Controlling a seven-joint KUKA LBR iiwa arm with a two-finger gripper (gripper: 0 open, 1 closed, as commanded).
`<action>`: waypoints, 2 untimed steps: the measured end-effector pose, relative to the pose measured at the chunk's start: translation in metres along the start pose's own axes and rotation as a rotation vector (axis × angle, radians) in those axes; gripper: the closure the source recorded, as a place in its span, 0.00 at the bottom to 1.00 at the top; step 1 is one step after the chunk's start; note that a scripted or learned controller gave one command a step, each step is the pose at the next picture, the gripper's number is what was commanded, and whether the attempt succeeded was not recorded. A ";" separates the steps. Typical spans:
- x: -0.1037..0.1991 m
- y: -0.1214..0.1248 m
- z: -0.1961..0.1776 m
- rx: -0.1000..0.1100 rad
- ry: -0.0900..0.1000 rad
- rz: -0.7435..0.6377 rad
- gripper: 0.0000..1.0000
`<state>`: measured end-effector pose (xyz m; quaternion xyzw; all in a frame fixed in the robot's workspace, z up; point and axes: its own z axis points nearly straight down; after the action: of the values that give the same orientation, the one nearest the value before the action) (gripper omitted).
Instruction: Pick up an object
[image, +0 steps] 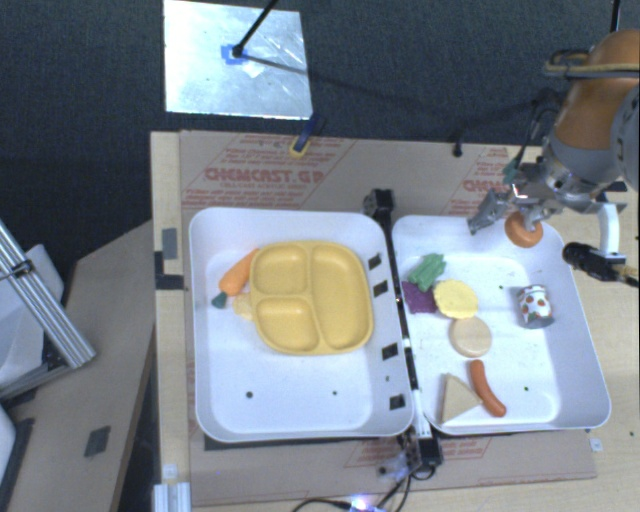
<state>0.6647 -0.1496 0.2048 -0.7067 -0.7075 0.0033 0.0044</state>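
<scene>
End effector hung over far edge of right bin; an orange round object sat just below it, but couldn't tell if gripped. Left bin held yellow divided plate w/ toy carrot beside it. Both bins lay on cardboard sheet atop tan counter; dark carpet beyond, w/ a shiny metal plate.
</scene>
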 end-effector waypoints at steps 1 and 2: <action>0.000 0.003 -0.008 -0.013 -0.002 -0.002 0.00; 0.008 0.007 0.038 -0.010 -0.001 -0.004 0.00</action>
<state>0.6714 -0.1420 0.1669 -0.7053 -0.7089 0.0002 0.0005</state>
